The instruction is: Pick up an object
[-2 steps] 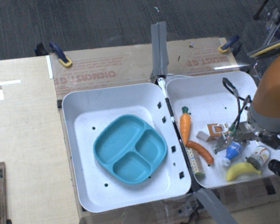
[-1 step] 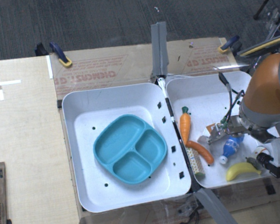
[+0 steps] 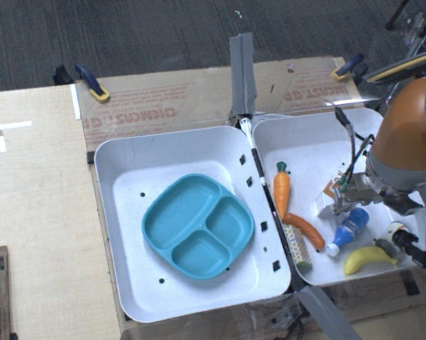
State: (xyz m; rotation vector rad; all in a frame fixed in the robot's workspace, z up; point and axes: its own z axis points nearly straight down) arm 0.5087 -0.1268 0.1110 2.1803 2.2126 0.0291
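The blue bottle (image 3: pixel 348 229) with its white cap lies in the right bin (image 3: pixel 302 134), toward that bin's five o'clock, and it looks like my nearest candidate: my gripper (image 3: pixel 343 201) hangs just at its twelve o'clock, low over the bin floor. Whether my gripper is spread or closed I cannot tell from this slant; nothing can be seen clamped in it.

To do this well, I judge I should centre over the bottle's body rather than its cap, turn so I close across its narrow width, and come straight down, since a round bottle will likely roll if nudged from one side.

Working outward: the banana (image 3: pixel 369 259) lies just at the bottle's five o'clock, close enough to get caught in the grip. The sausage (image 3: pixel 305 230) sits at its nine o'clock, near the cap. The carrot (image 3: pixel 281 189) lies further off at ten o'clock, along the dividing wall, and a small speckled bar (image 3: pixel 297 247) rests against that wall at the bottle's eight o'clock. Some orange-and-white item is partly hidden beside my wrist.

The left bin (image 3: pixel 118 217) holds a teal divided plate (image 3: pixel 197 226), well apart from my work.
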